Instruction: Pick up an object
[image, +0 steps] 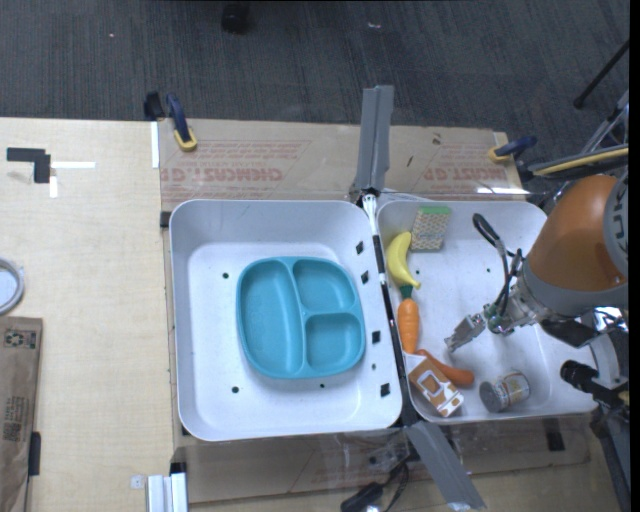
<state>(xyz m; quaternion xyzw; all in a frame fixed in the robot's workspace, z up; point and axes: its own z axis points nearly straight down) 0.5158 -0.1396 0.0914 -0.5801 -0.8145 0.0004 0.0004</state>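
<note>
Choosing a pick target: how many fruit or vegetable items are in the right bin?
2. A banana lies near the bin's left wall, and a carrot sits just below it. The arm covers part of the bin, so more may be hidden.

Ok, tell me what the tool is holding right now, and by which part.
Nothing is seen held. The tool hangs over a bare patch of the right bin, apart from the carrot and the small can.

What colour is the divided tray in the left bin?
Light blue; the divided tray shows clearly in the camera view.
</note>
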